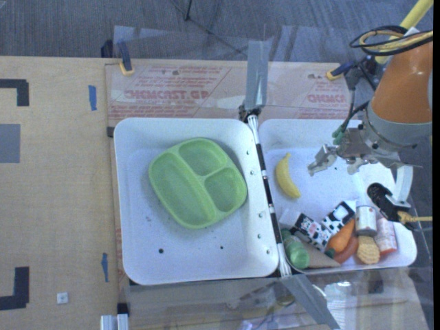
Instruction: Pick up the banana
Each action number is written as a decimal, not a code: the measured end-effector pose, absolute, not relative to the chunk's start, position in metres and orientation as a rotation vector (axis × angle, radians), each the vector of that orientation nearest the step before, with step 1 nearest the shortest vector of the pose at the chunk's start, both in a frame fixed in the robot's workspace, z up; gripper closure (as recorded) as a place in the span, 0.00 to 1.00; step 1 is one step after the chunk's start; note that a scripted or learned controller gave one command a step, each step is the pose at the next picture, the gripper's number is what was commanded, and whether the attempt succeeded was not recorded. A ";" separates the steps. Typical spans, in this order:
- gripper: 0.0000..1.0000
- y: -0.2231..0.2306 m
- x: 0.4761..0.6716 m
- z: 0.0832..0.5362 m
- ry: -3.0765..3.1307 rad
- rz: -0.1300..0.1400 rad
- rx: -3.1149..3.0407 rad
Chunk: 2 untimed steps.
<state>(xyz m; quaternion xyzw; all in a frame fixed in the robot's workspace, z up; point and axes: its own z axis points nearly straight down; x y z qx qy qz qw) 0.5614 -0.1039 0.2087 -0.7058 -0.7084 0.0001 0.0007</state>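
Note:
A yellow banana lies in the right bin, close to its left wall, curved and pointing up and down. My gripper hangs over the same bin to the banana's right, a short gap away from it. Its fingers look spread apart with nothing between them. The grey arm with its orange band comes in from the upper right.
The left bin holds a green divided plate. At the right bin's front lie a black-and-white box, a green item, a carrot, a can and other small toy foods.

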 end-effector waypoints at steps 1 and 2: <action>0.00 -0.013 0.572 0.185 -2.354 0.001 -2.078; 0.00 -0.068 0.538 0.185 -2.308 0.001 -2.129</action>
